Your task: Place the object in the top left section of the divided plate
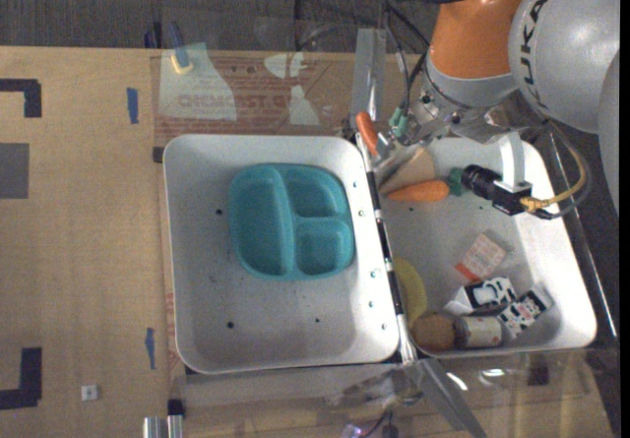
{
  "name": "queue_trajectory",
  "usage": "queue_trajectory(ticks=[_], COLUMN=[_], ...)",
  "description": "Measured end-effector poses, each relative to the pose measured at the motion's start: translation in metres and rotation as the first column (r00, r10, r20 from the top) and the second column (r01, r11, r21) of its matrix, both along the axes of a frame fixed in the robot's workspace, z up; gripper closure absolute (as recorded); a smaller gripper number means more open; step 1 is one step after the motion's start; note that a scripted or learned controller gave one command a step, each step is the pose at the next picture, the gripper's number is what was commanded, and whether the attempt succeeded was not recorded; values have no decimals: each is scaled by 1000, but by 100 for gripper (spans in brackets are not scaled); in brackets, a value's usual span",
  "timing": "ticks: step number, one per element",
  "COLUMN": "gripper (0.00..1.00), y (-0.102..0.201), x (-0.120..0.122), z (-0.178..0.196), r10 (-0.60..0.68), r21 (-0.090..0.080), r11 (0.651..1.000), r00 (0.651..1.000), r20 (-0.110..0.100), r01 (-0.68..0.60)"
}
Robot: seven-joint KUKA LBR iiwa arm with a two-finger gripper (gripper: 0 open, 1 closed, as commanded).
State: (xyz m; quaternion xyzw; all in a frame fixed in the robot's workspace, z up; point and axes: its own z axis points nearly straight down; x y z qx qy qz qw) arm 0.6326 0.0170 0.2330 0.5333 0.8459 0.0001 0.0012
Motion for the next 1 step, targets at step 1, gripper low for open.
queue_trajectory(ticks=[1], gripper=[0], y=[0], x=[0], z=[0], r10=[-1], r21=[0], r11=[1000], r00=[1000], r20=[0], r01=[1])
